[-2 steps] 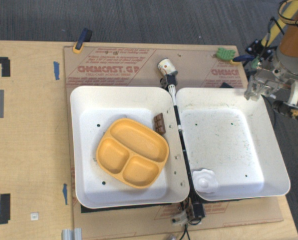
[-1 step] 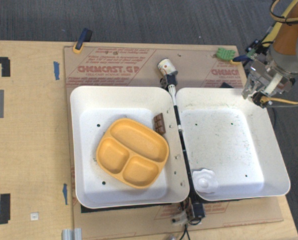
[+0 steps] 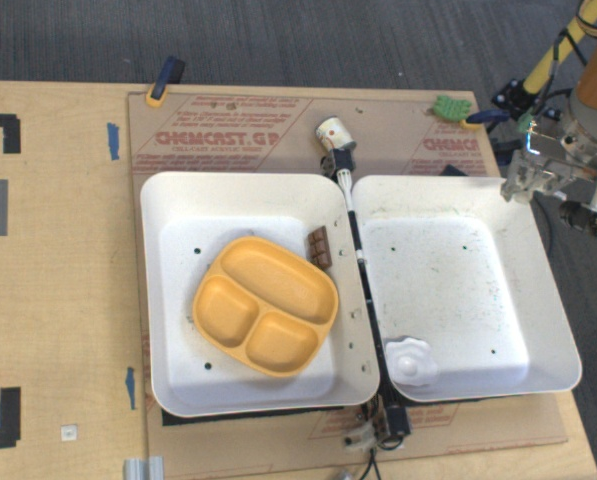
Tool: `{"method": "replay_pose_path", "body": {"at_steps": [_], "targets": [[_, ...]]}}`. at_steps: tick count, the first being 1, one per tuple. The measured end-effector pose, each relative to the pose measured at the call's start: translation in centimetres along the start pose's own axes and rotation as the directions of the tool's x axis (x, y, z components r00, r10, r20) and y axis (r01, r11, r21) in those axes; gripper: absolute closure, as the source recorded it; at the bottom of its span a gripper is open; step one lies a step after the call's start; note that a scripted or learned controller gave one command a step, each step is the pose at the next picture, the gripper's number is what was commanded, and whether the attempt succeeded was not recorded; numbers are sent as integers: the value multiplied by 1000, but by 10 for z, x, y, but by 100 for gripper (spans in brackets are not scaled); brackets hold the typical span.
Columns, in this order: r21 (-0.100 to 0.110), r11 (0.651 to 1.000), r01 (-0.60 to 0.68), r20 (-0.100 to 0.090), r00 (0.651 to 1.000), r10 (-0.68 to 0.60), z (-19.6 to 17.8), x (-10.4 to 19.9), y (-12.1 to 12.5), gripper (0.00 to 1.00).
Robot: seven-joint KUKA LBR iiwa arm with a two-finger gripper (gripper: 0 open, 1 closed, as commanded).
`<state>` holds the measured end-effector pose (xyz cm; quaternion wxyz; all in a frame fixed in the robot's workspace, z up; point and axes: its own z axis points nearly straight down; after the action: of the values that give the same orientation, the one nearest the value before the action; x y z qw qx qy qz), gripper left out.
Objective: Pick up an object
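Table point(image 3: 68, 268): 2 shallow white bins are carried side by side on a brown board, so that things can be taken from either.
Left bin point(image 3: 168, 218): a yellow divided tray point(image 3: 266, 304) with 3 compartments is lying flat near the middle, turned at an angle to the bin walls. A small brown block point(image 3: 319, 247) is lying just beside the tray's upper right corner, close to the wall shared with the other bin.
Right bin point(image 3: 538, 298): a small white object point(image 3: 410, 360) is resting in the lower left corner, close against the walls; its shape cannot be made out.
Pincer point(image 3: 526, 180): it is seen at the upper right corner of the right bin, above the rim, well apart from every object. Whether it is released or clenched cannot be told. Nothing is seen in it.
Step in hand: judged as the approach; no object has been picked yet.
Next move: a descent onto 1 object is called for.
Risk: the white object's corner position is judged to leave little room beside the walls.
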<state>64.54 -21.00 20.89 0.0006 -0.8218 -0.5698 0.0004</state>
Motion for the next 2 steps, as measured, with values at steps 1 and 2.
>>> {"method": "replay_pose_path", "body": {"at_steps": [1, 2], "targets": [[-2, 1000, 0, 0, 1000, 0, -10, 0, 1, 100], [-5, 1000, 1, 0, 1000, -1, -21, 1, 1, 100]]}}
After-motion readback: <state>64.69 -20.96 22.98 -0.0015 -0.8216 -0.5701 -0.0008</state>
